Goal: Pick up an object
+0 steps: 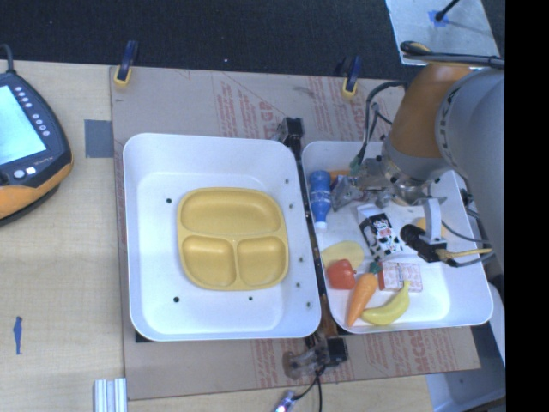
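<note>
Our end effector (369, 192) is hanging low over the far part of the right bin (463, 312). From this slant we cannot tell whether it is released or clenched, and we are seeing nothing in its grasp. We are judging this as the approach step: we are positioning over the clutter, and no object is lifted yet.

The candidates are lying close by. Just beside the end effector, toward the left bin (154, 316), the blue bottle (319, 196) is lying along the bin wall. Just in front of the end effector, the black-and-white patterned toy (382, 234) is sitting, with the pink-and-white packet (401, 275) just beyond it. Farther out toward the near rim, the yellow lemon-like piece (345, 251), the red piece (340, 273), the carrot (360, 294) and the banana (386, 309) are crowding together. The yellow divided plate (232, 237) is resting well apart, in the left bin.

We are thinking the next move calls for settling on one target, centring over it and descending squarely. The patterned toy looks nearest. The bottle is hugging the wall, so we are expecting little room on that side.
</note>
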Controlling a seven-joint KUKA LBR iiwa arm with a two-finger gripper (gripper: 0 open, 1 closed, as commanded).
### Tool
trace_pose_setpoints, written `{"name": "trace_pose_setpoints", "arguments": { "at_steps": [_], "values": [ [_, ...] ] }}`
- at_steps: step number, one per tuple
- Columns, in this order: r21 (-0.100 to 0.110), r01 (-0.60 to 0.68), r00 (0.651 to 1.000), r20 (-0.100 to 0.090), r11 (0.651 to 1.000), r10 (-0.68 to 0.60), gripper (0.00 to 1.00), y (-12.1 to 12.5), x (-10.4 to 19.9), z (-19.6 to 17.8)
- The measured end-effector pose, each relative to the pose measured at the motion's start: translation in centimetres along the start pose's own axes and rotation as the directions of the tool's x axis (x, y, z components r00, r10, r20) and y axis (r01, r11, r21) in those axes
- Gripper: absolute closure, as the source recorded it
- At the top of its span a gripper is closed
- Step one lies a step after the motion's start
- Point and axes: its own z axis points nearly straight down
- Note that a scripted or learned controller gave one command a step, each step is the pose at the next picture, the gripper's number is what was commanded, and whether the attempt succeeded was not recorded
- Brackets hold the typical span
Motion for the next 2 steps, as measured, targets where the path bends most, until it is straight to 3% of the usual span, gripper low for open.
{"name": "trace_pose_setpoints", "arguments": {
  "at_steps": [1, 2],
  "values": [
    [0.007, 0.001, 1.0, -0.005, 1.0, -0.001, 0.0, 3.53, -0.24, 0.14],
    [0.025, 0.005, 1.0, -0.008, 1.0, -0.005, 1.0, 3.21, -0.26, -0.71]
  ]
}}
